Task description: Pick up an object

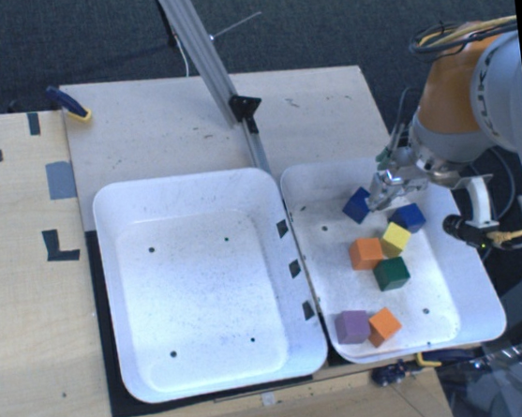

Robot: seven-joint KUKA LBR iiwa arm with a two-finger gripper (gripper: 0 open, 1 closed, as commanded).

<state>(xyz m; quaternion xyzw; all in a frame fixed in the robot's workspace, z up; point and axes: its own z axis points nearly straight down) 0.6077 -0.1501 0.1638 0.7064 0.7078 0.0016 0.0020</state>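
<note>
A blue cube (356,206) lay just beside the gripper (387,187) in the right bin (472,314). The approach step was judged in hand; whether the claw was open could not be told. A descent squarely over the cube was called for next.

Grey metal pole (210,60) slanting over the wooden bench (24,279); blue-yellow clamp (70,103).

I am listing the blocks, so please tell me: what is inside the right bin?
The right bin holds seven blocks: two blue, two orange, one yellow, one green, one purple. The gripper hangs over the far end and may cover something beneath it.
</note>
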